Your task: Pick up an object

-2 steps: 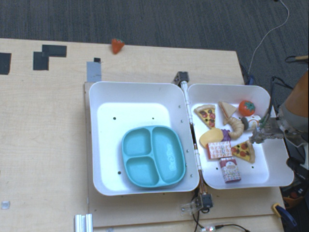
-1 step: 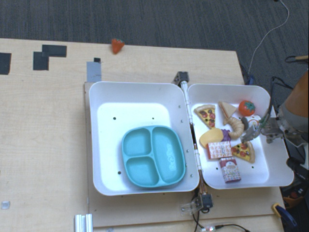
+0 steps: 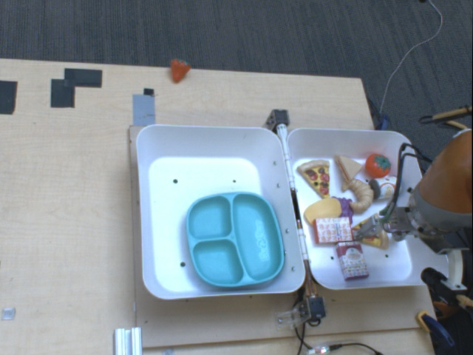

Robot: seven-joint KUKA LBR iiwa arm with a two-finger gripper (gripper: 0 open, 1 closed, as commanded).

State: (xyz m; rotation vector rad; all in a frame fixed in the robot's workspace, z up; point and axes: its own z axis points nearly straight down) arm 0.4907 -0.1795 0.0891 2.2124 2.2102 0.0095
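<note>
1. Nearest the camera, a grey arm with an orange band (image 3: 452,174) reached in from the right edge over the right bin (image 3: 399,272).
2. Its gripper (image 3: 378,231) hung low among the toys in that bin; whether it was open, closed, or had hold of anything could not be told, since the wrist hid it.
3. The right bin held a clutter of toy food: a pizza slice (image 3: 316,176) at upper left, a red tomato (image 3: 378,165) at upper right, a tan croissant (image 3: 362,192) between them, a yellow piece (image 3: 322,211) lower left, a pink-and-white card (image 3: 333,231) just beside the gripper, and a small maroon box (image 3: 353,261) nearest the front wall.
4. The left bin (image 3: 162,198) held a blue divided plate (image 3: 235,237), well apart from the arm.
5. A small orange object (image 3: 179,70) lay on the bench beyond the bins.
6. Judged step: the grasp attempt, with the gripper down among the items near the card.
7. Next move would likely call for closing on one item alone and lifting straight up; crowded neighbours could spoil the grip.
</note>
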